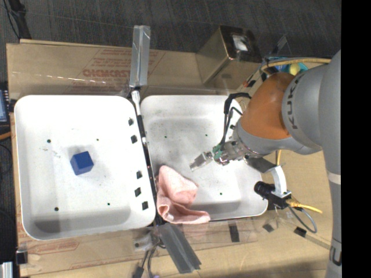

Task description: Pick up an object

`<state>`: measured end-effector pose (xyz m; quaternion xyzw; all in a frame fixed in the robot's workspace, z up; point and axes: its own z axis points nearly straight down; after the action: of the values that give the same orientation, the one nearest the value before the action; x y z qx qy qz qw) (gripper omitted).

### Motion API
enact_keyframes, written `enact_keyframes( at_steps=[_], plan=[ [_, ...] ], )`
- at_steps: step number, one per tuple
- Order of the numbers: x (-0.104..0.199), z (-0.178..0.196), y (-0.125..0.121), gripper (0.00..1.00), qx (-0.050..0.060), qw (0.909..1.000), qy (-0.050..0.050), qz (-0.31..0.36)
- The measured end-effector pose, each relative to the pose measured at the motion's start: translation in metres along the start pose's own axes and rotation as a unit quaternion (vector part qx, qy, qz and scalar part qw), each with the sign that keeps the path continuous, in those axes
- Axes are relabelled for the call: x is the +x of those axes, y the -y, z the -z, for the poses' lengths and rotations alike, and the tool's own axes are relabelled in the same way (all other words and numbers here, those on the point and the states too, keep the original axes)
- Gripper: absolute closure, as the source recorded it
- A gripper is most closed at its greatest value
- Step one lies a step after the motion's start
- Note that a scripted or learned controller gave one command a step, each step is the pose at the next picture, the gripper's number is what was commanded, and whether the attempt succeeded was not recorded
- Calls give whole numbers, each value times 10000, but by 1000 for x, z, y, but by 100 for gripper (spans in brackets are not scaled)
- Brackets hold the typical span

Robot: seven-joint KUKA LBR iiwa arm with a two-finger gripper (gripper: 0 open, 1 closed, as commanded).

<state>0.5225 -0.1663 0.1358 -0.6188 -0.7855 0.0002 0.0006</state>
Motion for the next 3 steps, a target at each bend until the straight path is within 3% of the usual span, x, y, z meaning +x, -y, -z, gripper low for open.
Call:
enact_keyframes(
  at_steps=[1,2,3],
  plan=[
    [54,-44,-11,0,0,9978,0,665],
    [65,-39,31,0,-4,9977,4,676],
    [69,-33,13,0,3,9980,0,-634]
  ],
)
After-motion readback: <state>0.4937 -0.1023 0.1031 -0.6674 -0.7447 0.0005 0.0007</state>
